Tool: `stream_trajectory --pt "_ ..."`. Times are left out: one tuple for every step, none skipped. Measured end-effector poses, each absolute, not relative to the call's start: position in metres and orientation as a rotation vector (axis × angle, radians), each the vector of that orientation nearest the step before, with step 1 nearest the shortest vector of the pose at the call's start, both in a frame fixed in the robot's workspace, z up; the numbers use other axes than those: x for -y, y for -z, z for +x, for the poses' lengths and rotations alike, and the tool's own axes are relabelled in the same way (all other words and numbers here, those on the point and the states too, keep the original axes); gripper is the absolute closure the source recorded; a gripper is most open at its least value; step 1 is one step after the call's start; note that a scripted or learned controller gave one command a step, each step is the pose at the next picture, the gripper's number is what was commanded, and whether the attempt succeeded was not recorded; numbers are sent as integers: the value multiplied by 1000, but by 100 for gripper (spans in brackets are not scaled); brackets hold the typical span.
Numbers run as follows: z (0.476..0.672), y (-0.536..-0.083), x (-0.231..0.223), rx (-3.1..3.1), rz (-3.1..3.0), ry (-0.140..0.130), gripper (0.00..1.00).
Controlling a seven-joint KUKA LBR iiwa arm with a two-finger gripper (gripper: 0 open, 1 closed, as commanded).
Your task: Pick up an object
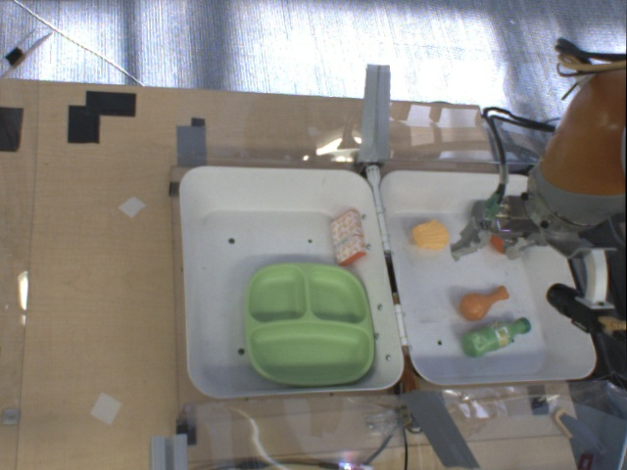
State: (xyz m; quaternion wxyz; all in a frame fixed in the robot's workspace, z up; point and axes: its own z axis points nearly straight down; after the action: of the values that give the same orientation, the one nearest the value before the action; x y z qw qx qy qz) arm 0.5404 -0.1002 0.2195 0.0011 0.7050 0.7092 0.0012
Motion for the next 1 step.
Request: stream_trajectory --pt "589 -106 99 -2157 2283 -2 0"
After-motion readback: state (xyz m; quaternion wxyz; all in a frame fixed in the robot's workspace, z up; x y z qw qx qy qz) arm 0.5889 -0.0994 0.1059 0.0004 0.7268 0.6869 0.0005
